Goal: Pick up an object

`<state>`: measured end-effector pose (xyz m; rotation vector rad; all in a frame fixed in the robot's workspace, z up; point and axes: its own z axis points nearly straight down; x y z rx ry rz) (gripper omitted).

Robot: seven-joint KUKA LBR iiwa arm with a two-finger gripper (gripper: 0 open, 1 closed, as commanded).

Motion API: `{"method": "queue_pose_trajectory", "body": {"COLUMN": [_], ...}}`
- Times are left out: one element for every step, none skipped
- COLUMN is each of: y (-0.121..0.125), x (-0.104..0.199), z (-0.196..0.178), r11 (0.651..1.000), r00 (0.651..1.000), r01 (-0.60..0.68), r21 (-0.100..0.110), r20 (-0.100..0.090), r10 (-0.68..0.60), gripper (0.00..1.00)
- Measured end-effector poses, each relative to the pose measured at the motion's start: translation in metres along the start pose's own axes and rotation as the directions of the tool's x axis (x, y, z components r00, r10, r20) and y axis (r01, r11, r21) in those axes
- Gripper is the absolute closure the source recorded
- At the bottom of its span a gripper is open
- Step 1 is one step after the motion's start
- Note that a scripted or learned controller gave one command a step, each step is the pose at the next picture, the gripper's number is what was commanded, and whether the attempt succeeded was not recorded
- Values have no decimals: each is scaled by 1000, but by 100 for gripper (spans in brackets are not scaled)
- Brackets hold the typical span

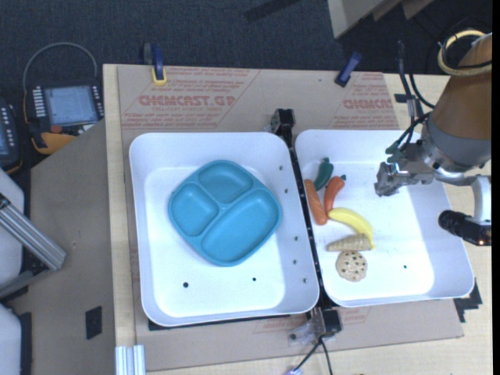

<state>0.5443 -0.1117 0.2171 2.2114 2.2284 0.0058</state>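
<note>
My jaws (pixel 388 183), open or closed I cannot tell, hover with the banana (pixel 351 223) at seven o'clock, its long axis ten-to-four

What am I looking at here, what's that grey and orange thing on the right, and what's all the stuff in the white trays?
This is one camera fixed above a bench, looking down at a slant. The grey and orange thing is a robot arm reaching in from the right; its tool is what grasps things. It hovers over the right bin, with nothing visibly between its fingers.

The left bin holds a blue divided plate. The right bin holds toy food: two carrots, a dark green piece, a banana, a tan wedge and a cookie. The robot's job is to pick one up.
</note>
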Motion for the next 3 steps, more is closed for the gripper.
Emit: {"method": "queue_pose_trajectory", "body": {"y": [6, 23, 35], "x": [57, 104, 153], "z": [-11, -7, 1], "r11": [1000, 1000, 1000], "r00": [1000, 1000, 1000], "r01": [0, -2, -6], "r21": [0, 1, 3], "r20": [0, 0, 0], "r10": [0, 2, 6], "gripper": [100, 100, 100]}}
